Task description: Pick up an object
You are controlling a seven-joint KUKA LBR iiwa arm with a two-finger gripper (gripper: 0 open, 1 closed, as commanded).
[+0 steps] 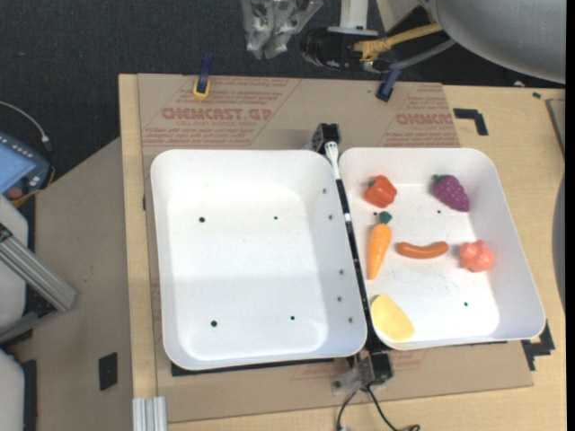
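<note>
Six toys lie in the right bin (512,241), one of each: a red pepper (380,190), a purple grape bunch (451,192), a carrot (378,248), a sausage (421,250), a pink fruit (477,256) and a yellow piece (392,318). None is lifted.

The pepper sits near the bin's far left part, the grapes near the far right. The carrot lies lengthwise just below the pepper, close to the left wall. The sausage lies crosswise between carrot and pink fruit, apart from both. The yellow piece rests against the near left corner. Bare floor shows in the near right part of this bin and around the grapes.

There are two bins; the left bin (171,241) shows a bare white floor with a few dark dots. The two bins touch along their inner rims.

The gripper (269,27) hangs above the dark floor beyond the bench's far edge, well apart from the bins and every toy. It is blurred against the background, so whether the jaws are open or closed cannot be told. The arm (503,12) is cut off by the top right corner.

Two blue clamps (203,77) sit at the board's (225,106) far edge.
</note>
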